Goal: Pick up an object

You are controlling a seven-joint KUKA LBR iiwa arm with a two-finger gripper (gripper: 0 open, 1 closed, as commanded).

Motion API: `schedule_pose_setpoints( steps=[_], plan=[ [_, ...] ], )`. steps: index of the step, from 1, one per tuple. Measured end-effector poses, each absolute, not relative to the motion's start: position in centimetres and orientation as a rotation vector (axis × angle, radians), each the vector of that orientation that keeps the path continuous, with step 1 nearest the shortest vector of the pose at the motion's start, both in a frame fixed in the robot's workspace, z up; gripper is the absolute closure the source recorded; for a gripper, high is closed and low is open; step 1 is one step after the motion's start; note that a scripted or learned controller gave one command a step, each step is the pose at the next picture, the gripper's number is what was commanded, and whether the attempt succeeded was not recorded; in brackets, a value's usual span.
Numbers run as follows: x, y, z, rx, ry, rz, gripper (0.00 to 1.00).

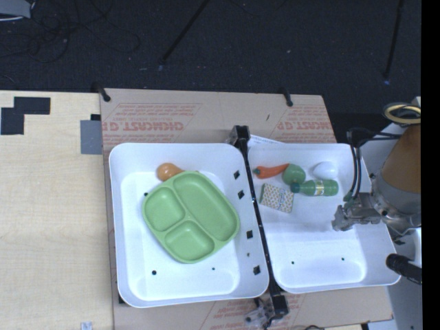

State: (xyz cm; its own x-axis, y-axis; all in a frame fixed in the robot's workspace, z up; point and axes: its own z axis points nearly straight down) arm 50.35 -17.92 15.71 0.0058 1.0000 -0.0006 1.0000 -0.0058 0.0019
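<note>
The right bin [323, 277] holds an orange carrot [271, 171], a round green piece [294, 174], a green bottle [317, 187] lying on its side, a white rounded piece [324, 168] and a small patterned square [277, 198]. These lie clustered in its far half. My gripper [347, 220] hangs low over the right side of this bin, just right of and nearer than the bottle. Nothing shows in its grasp. The arm's orange band [405, 160] is at the view's right edge.
In the left bin [137, 273] a green divided plate [190, 216] lies at a slant, with an orange ball [167, 171] at its far edge. A black divider [251, 212] separates the bins. Cardboard lies under both, and a wooden bench top extends to the left.
</note>
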Motion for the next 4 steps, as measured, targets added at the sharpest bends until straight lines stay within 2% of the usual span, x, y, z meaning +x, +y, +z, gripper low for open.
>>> schedule_pose_setpoints(
  steps=[2, 3, 4],
  plan=[
    [51.6, -17.9, 27.2, 2.217, 2.221, 0.003, 1.0],
    [51.7, -13.0, 27.4, 2.219, 2.229, 0.0, 1.0],
    [51.7, -7.9, 25.4, 2.221, 2.228, -0.003, 1.0]
  ],
)
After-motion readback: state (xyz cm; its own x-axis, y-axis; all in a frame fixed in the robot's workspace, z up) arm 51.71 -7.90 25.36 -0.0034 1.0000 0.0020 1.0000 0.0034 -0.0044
